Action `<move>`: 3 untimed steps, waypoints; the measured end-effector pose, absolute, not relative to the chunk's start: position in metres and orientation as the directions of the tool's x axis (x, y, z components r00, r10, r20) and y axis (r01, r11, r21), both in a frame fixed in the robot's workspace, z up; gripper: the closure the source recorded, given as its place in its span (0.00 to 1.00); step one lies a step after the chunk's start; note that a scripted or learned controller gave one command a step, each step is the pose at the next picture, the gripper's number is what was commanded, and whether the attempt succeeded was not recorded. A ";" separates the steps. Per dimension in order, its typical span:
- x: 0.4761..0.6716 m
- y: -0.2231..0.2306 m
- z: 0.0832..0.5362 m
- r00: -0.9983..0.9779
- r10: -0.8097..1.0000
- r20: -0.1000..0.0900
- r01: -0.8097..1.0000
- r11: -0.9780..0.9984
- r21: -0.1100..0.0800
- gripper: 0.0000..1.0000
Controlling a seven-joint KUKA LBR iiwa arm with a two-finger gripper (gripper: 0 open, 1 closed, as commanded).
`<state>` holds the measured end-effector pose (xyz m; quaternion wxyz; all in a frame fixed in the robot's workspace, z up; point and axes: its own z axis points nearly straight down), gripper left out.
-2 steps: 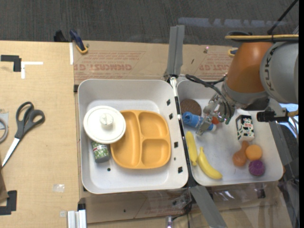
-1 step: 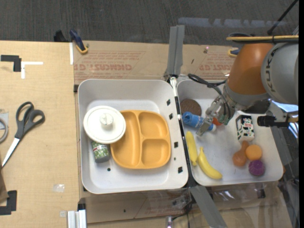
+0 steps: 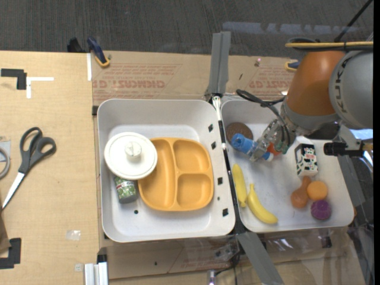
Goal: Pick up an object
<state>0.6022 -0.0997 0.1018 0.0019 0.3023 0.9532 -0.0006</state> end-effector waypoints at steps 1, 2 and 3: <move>0.644 -0.043 0.211 -0.853 0.521 -0.004 0.521 0.853 0.001 1.00; 0.594 -0.004 0.237 -0.801 0.599 -0.001 0.599 0.801 0.000 1.00; 0.501 0.006 0.191 -0.695 0.719 0.001 0.719 0.695 -0.002 1.00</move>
